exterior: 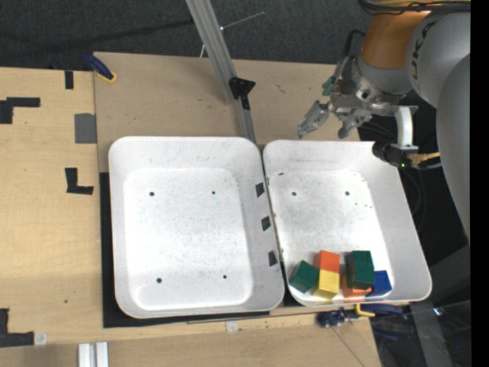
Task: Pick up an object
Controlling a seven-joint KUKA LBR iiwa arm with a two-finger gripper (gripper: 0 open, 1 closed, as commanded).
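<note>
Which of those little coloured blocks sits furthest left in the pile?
The smaller green block, at the pile's left edge in the right bin. The other green block is darker and sits further right, beside the blue one.

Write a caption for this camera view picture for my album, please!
Robot gripper hovers over the right bin's far edge, colorful blocks piled at its near end.

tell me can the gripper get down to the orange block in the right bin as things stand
Probably yes: the gripper hangs open above the bin's far rim, nothing lies over the orange block, though neighbouring blocks crowd its sides.
</note>
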